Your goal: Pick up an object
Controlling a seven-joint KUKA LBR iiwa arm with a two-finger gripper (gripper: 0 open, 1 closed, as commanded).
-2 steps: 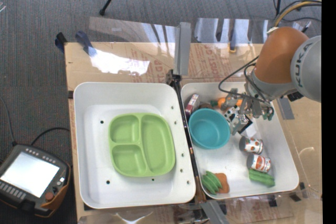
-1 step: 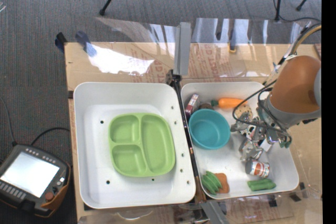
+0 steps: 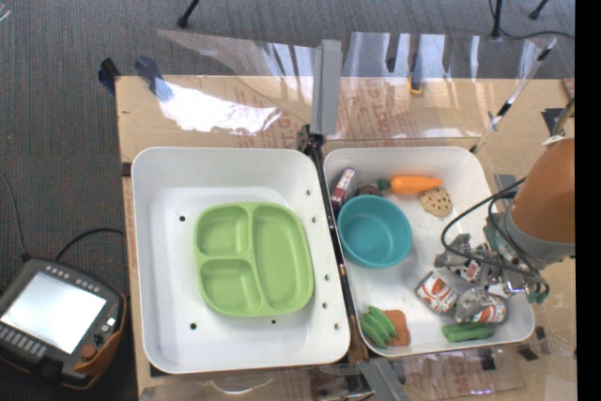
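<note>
My gripper point(image 3: 476, 269) hangs over the front right part of the right bin point(image 3: 470, 160), under the arm's orange band. Just below it lie two small red-and-white cans, one point(image 3: 435, 292) to its left and one point(image 3: 482, 307) partly under it. A green pea pod point(image 3: 467, 331) lies at the bin's front edge. A blue bowl point(image 3: 374, 230) sits in the middle of that bin, well left of the gripper. An orange carrot point(image 3: 414, 185) and a cookie point(image 3: 436, 201) lie at the back.
The left bin point(image 3: 160, 174) holds a green divided plate point(image 3: 253, 258). A dark red packet point(image 3: 343, 186) leans by the right bin's left wall. Green and orange toy vegetables point(image 3: 385, 327) lie at its front left. Cables trail beside the arm.
</note>
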